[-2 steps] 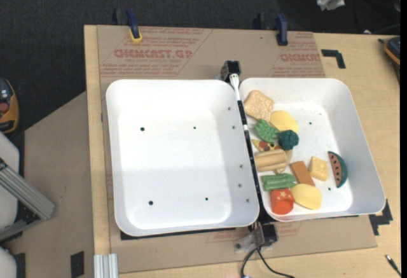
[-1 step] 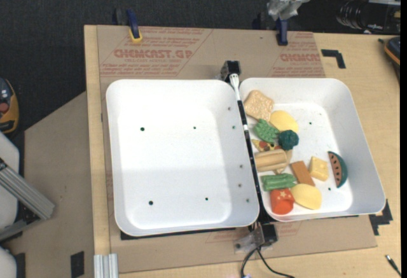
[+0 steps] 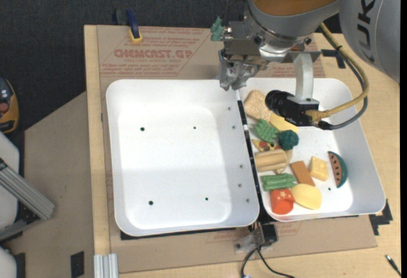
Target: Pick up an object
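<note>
Nearest the camera, a red tomato-like piece [image 3: 282,201] and a yellow lemon-shaped piece [image 3: 307,196] are seen at the front of the right bin [image 3: 362,187], touching each other. Just behind them a green ridged piece [image 3: 278,180] lies with its long axis across the bin, beside an orange block [image 3: 302,172] and a yellow cheese-like wedge [image 3: 319,168]. A watermelon slice [image 3: 339,169] is set nearer the right wall, its curve running front to back. Further back a tan log-shaped piece [image 3: 271,159] lies crosswise, then a green broccoli-like piece [image 3: 267,131], a dark teal lump [image 3: 289,139] and a pale bread-like piece [image 3: 257,105] angled along the bin's left wall. The left bin [image 3: 121,143] stands beside it on the bench [image 3: 70,162]. Above the far end of the seam between the bins the hand [image 3: 233,79] is seen; whether it is open or closed cannot be told, and nothing is seen between its fingers.
</note>
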Robot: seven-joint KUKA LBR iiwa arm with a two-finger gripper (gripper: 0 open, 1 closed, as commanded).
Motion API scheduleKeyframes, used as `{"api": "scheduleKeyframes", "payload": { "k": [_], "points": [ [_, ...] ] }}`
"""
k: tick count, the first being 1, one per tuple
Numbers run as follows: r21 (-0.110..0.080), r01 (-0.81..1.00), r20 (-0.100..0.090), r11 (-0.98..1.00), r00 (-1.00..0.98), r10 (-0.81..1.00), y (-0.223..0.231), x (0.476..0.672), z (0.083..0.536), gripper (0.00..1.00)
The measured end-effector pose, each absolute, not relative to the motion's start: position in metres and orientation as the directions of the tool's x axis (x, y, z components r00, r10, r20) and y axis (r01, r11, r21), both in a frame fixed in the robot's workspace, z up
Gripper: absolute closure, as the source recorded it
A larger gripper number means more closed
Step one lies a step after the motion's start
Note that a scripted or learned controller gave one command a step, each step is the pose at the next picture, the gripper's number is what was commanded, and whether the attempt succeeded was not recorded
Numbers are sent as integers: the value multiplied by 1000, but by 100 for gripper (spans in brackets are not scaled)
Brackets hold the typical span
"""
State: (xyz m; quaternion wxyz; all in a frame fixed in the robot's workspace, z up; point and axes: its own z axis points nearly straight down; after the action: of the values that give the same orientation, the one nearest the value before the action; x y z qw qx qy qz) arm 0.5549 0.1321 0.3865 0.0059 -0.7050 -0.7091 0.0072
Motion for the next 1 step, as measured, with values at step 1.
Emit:
{"api": "scheduleKeyframes", "payload": {
  "k": [1],
  "points": [
    [-5,1000,-1,-3,3,1000,106,547,363,100]
  ]
}}
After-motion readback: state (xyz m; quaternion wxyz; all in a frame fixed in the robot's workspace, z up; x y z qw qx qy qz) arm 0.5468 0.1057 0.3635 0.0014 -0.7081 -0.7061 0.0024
